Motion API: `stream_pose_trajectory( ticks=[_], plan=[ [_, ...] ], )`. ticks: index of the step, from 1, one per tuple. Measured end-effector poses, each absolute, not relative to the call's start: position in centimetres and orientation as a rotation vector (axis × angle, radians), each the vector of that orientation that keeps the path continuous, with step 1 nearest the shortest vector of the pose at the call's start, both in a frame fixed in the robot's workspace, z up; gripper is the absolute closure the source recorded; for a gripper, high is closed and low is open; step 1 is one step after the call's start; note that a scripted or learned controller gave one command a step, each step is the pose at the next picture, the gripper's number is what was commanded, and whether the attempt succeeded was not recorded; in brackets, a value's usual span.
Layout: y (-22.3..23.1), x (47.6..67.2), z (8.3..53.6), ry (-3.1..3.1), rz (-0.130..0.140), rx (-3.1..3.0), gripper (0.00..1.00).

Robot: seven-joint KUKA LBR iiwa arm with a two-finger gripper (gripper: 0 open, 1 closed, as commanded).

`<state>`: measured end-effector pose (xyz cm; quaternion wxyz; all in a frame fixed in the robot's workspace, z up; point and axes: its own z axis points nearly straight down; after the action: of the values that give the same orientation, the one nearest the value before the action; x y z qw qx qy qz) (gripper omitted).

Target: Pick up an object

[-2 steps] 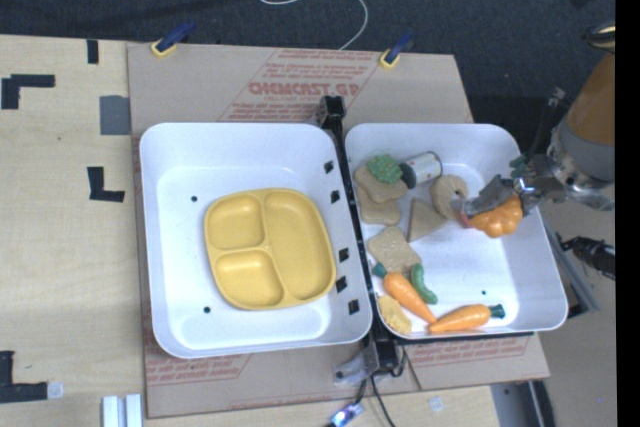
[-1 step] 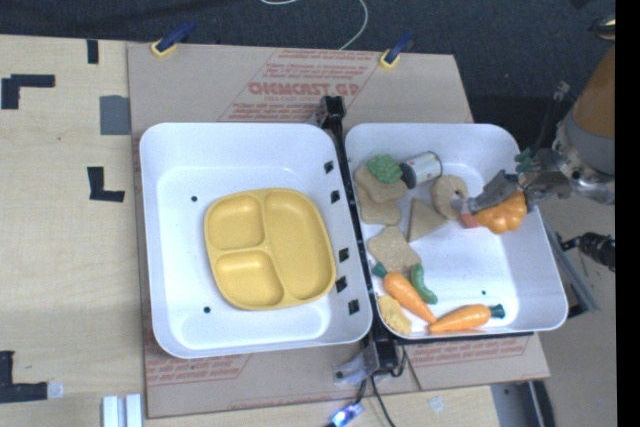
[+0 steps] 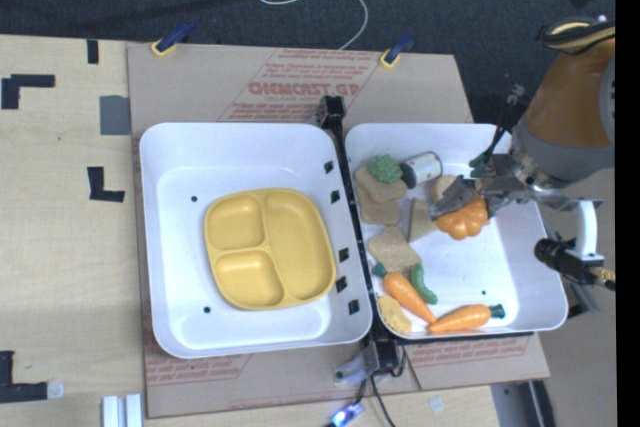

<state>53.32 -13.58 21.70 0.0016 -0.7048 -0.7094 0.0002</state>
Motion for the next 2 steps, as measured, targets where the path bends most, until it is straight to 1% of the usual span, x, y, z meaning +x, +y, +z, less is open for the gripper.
stream_pose_trajectory(
  ticks=[1, 2],
  plan=[
    [-9.3, 52.3, 22.0, -2.225, 0.001, -2.214, 1.0],
    [-4.2, 52.2, 22.9, -2.228, 0.0, -2.212, 1.0]
  ],
)
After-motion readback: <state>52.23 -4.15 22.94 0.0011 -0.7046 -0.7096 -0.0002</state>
